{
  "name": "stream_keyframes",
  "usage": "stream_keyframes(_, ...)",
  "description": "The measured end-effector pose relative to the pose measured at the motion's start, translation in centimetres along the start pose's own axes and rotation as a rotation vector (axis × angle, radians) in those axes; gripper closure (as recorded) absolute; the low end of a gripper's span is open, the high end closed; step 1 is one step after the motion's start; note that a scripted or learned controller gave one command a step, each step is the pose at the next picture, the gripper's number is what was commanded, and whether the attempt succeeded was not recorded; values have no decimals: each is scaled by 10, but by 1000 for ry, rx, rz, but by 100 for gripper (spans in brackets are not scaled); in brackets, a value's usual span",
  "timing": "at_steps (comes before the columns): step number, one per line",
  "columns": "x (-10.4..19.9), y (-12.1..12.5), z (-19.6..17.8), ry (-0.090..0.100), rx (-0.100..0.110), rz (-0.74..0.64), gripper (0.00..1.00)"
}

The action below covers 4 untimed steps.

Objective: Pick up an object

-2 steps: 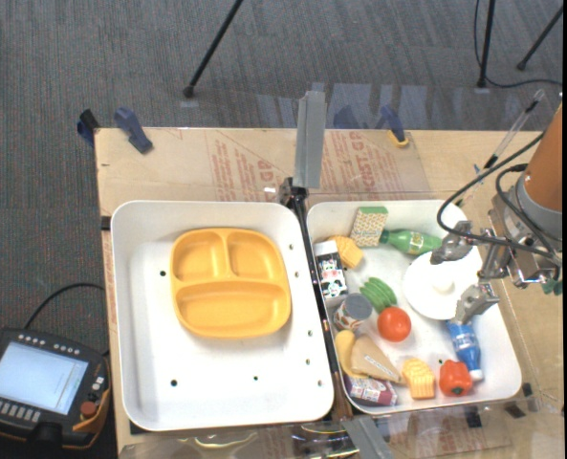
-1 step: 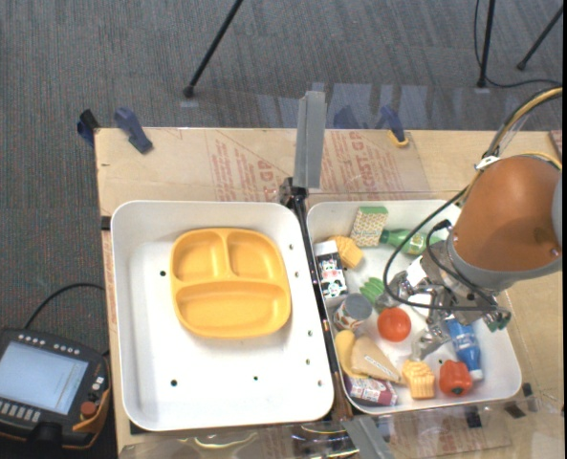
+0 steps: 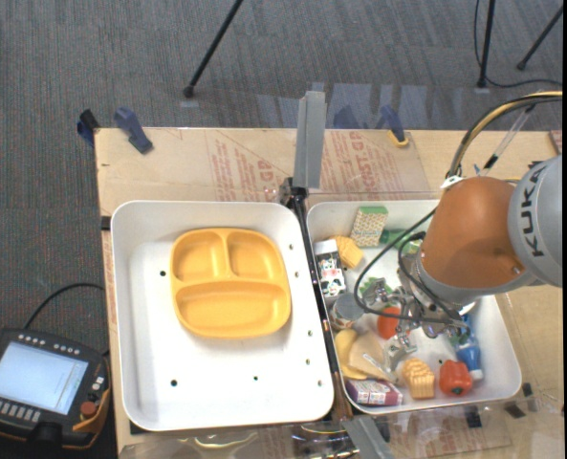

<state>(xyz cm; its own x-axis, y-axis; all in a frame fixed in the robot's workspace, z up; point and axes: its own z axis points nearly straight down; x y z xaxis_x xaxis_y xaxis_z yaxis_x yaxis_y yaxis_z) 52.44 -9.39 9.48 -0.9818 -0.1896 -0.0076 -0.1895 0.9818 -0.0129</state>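
Your arm's end effector (image 3: pixel 409 325) hangs low in the right bin (image 3: pixel 509 352) — finger state impossible to tell — over cluttered toys near a red piece (image 3: pixel 388 323); next, it needs a confirmed grip before lifting.

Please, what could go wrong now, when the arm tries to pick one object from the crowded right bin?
1. The items in the right bin lie packed together, so the tool might catch two things or push neighbours aside.
2. The arm's loose cables hang over the toys and could snag.
3. The corn-like toy and red toy look rounded and may slip.
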Motion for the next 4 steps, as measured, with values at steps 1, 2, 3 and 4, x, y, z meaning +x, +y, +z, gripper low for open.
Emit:
stream_keyframes(1,6,-35,6,3,-12,126,0)
stream_keyframes(2,21,-103,8,6,-13,216,0)
stream_keyframes(3,20,-111,8,7,-16,170,0)
stream_keyframes(4,61,-104,4,-7,-11,202,0)
